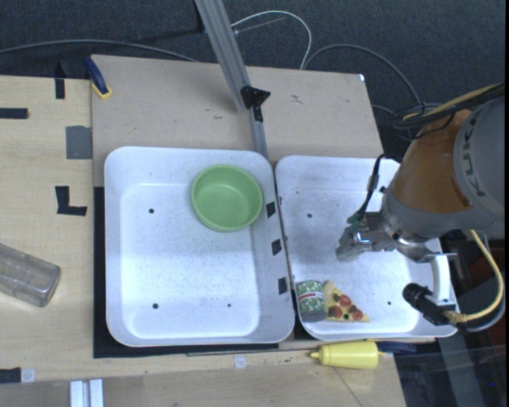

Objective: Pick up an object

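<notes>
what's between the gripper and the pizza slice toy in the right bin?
Just bare bin floor. In the camera view the gripper hangs above and right of the pizza slice toy.

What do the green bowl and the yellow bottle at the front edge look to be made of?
Green bowl: probably plastic, with an even pale green colour, a matte look and a thick rounded rim. Yellow bottle: likely soft squeeze plastic, smooth and uniformly yellow with a tapered nozzle, like a toy mustard bottle. Neither shows metal shine or glass transparency.
</notes>
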Controlling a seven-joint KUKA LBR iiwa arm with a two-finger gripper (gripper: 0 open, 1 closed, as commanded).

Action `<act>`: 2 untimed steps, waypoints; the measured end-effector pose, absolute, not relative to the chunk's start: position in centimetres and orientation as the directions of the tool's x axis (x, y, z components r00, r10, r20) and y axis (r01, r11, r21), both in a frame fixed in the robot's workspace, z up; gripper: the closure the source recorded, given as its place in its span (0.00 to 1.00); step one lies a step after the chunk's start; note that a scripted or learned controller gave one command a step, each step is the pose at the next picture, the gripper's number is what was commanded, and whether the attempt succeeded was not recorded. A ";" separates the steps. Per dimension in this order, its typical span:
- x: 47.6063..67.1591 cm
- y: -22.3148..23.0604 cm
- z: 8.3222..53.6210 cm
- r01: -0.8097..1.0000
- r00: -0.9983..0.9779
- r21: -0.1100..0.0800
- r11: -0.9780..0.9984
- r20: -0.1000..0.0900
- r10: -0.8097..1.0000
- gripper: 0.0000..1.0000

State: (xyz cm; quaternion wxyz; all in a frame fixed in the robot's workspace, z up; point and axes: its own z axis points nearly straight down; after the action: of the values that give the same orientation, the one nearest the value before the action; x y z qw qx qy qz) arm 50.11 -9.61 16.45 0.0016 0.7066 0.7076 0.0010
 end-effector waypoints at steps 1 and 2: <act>50.2 -9.6 20.2 1.000 -0.002 0.002 0.002 0.000 1.000 1.00; 53.7 -6.5 20.4 1.000 -0.005 0.000 0.005 0.001 1.000 1.00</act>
State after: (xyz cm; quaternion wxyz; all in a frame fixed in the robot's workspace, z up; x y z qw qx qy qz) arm 53.73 -6.46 20.44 -0.0002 0.7052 0.7090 0.0005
